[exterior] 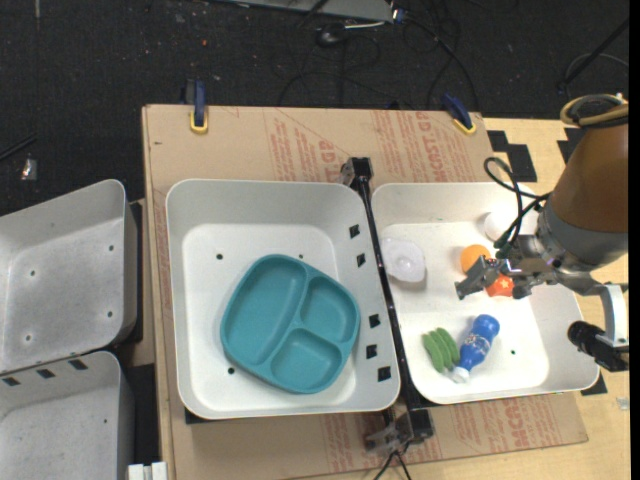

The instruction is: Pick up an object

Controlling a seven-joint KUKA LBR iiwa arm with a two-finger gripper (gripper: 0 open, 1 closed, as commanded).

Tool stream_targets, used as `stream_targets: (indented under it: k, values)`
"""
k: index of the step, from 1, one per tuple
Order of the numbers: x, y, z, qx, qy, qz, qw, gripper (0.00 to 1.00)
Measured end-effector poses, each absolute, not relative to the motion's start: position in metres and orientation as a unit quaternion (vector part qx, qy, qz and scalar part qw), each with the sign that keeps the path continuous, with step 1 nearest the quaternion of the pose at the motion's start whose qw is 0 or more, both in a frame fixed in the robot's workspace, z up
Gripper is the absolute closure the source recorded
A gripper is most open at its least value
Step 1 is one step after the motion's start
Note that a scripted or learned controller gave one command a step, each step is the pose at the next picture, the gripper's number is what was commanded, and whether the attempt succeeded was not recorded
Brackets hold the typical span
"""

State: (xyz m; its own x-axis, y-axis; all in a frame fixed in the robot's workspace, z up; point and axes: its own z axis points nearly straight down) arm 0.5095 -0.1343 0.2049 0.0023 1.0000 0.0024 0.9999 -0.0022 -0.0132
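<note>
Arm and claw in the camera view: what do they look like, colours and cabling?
The arm is a bulky rounded body, orange-brown above and grey lower down toward the wrist. Thin black cables loop along its left side. The claw is a dark, slender metal assembly with an orange-red part at its base. No markings are legible.

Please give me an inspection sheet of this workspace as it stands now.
Surface: cardboard-covered bench bearing two white bins.
Job's things: right bin holds a blue bottle, green object, orange ball, white cup, and a small red-orange piece at the end effector.
Clutter: teal divided plate in left bin.
Grippers: end effector low over right bin.
Cables: black leads on the floor behind the bench.
Surroundings: white trays at left.
</note>
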Motion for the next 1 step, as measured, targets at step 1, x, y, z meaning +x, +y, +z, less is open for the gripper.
stream_targets:
  k: [1]
  values:
    - [0.5125, -0.1340, 0.2111, -0.707, -0.707, 0.0002, 0.000, 0.00]
